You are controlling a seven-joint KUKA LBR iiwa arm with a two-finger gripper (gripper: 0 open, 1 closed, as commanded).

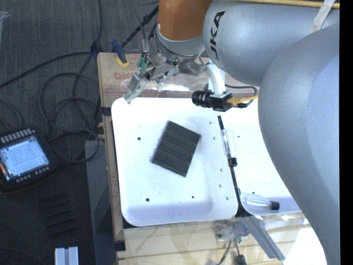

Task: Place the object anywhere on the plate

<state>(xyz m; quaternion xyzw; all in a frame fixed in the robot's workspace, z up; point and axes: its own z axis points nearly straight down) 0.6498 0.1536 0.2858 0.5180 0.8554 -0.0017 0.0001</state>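
A dark grey ribbed rectangular plate (176, 148) lies tilted in the middle of the left white bin (132, 203). A small clear object with a black end (262, 204) rests in the near corner of the right bin, just past the divider. My gripper (136, 86) hangs beyond the left bin's far-left corner, over the wooden bench edge, well away from both the plate and the clear object. Nothing can be seen held in it. The arm's large grey body covers most of the right bin.
A black camera module (211, 99) on the wrist sticks out over the left bin's far rim. A black cable (227, 148) runs along the divider between the bins. A teach pendant (22, 156) and cables lie on the floor to the left.
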